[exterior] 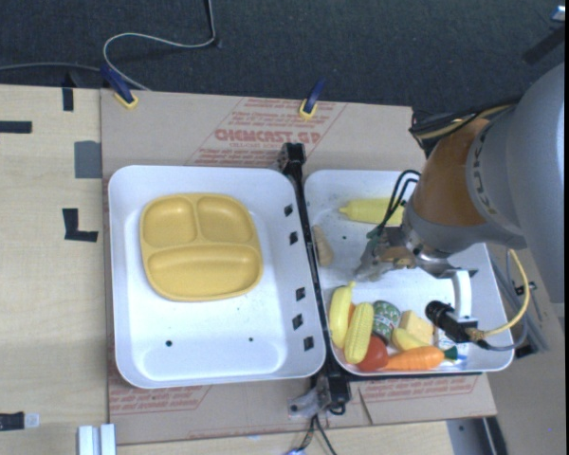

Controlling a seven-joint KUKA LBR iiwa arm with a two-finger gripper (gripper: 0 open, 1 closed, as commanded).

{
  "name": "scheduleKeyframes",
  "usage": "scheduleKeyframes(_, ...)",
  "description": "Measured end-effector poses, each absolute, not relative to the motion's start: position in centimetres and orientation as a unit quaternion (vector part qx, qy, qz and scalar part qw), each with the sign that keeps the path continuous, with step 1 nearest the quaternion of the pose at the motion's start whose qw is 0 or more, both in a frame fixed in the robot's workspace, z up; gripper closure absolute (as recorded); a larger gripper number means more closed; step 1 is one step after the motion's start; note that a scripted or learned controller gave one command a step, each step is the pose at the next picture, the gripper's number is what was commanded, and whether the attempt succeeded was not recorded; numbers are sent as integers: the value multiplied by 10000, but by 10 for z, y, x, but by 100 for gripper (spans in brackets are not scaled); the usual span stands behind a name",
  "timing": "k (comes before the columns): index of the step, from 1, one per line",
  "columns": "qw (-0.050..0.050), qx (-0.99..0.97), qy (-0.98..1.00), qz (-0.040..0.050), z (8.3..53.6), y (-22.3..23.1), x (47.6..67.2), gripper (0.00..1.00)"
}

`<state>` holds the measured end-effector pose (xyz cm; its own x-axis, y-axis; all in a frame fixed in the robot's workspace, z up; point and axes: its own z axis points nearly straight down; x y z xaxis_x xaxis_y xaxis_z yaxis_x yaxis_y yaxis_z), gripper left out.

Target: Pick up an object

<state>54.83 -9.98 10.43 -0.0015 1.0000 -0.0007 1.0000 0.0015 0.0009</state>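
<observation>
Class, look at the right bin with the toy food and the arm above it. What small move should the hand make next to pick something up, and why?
Probably a short shift toward the heap of toy food at the near end of the right bin, then a descent. The hand sits over bare bin floor, between the yellow piece behind it and the heap, with nothing visibly between its fingers.

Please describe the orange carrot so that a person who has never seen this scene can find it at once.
Look at the right white bin, the one under the grey arm. A pile of toy food lies along its near edge, and the carrot lies on its side at the front of that pile. It is the only orange, tapered piece, beside a red piece.
</observation>
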Motion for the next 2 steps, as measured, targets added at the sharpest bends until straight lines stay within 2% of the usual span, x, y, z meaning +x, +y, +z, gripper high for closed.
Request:
scheduleKeyframes(1, 8, 7066, 7076, 0, 104, -100, 548, 0)
scheduleKeyframes(2, 24, 7074, 7068, 6, 86, -97, 502, 0)
